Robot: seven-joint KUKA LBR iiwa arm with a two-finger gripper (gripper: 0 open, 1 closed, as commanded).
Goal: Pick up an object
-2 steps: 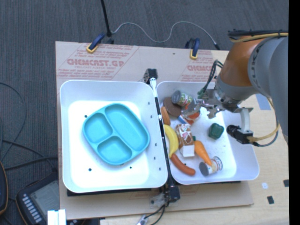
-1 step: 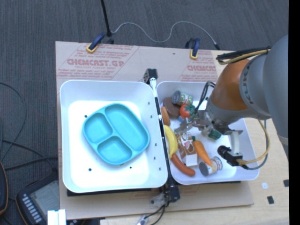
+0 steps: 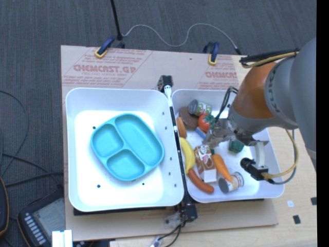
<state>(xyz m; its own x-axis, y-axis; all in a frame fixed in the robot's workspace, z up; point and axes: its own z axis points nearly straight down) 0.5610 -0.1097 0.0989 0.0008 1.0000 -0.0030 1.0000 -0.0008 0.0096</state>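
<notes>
So from the overhead camera there are two white bins side by side on a brown board. The left bin [image 3: 72,138] has just a light blue divided plate [image 3: 127,146], three compartments, sitting a bit tilted in the middle.

The right bin [image 3: 275,187] is where all the clutter is: toy food mostly. There's a banana [image 3: 187,154] along the left wall, a hot dog [image 3: 199,181] lying below it, a carrot [image 3: 222,167] pointing toward the lower right, and a small printed carton [image 3: 205,163] wedged between the banana and the carrot. A little can [image 3: 232,182] lies on its side near the bottom wall. Up top there's a green-labelled can [image 3: 199,107], with a tomato-looking red thing [image 3: 205,121] just below it, and a small dark green block [image 3: 236,146] to the right.

The arm comes in from the right, orange band and all, and the gripper [image 3: 216,136] is down in the right bin just above the carton. Can't tell whether it's spread or pinched together from this angle; it's mostly a blur of metal under the wrist.
</notes>
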